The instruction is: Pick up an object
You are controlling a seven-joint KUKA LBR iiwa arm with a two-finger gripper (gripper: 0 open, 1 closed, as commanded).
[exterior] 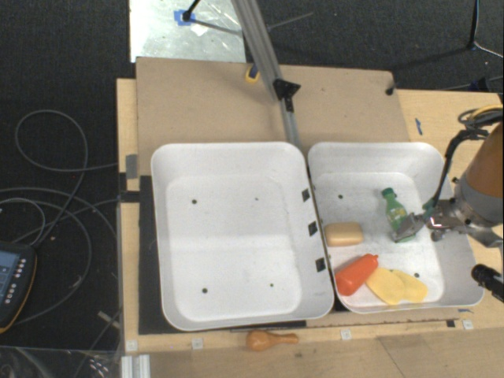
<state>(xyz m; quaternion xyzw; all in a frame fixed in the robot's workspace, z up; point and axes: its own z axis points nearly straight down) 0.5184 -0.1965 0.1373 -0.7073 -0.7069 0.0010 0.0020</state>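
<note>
White right bin [429, 157] holds four things — gripper [409, 228] at the green bottle [393, 209], grip unclear.

a pale wooden bench [346, 105] sits on a dark carpeted floor [63, 53], with a sheet of brown board [205, 101] laid over its top. black cables [47, 172] loop across the floor to the left, near a handheld control pendant [14, 278] at the edge. a bright, shiny panel [177, 18] lies on the floor beyond the bench, marked with blue tape [183, 16]. a grey metal pole [264, 50] slants over the board. the light is even and soft.
</note>
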